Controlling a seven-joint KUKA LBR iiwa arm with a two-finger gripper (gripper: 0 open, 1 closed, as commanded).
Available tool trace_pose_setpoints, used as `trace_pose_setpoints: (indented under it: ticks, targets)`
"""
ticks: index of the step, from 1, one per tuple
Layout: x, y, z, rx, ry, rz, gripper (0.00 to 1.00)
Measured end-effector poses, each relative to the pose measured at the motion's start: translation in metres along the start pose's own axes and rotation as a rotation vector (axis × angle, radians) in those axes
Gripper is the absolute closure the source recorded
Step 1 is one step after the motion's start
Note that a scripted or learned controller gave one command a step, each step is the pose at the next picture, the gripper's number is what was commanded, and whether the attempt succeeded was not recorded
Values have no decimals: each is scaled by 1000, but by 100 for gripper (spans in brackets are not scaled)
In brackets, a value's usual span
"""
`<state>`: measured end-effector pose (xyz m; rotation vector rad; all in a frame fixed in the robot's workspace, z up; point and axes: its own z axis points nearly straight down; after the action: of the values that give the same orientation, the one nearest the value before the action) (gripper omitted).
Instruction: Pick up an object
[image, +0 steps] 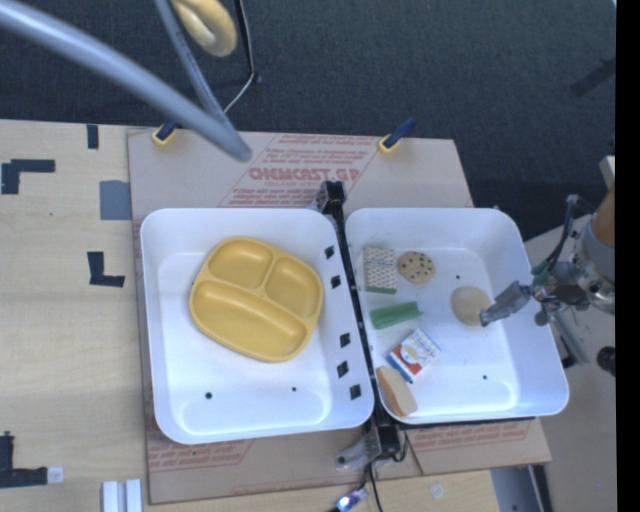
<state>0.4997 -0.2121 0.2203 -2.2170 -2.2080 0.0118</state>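
Altogether, five small items (402, 313) share the right bin (520, 380); whether the tool (500, 303) is clenched, I cannot tell.

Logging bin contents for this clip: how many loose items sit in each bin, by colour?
Left bin:
Yellow: 1, divided plate
Right bin:
Green: 1, block
Tan or beige: 3, cookie, round piece, bread-like piece
Pale patterned: 1, packet
Red, white and blue: 1, small carton
Total: 7
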Motion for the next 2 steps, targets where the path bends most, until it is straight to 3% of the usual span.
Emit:
trace_pose_setpoints:
  ticks: [1, 2]
  targets:
    - [1, 3, -7, -13, -4, -5, 0]
    - [0, -7, 43, -9, -3, -4, 0]
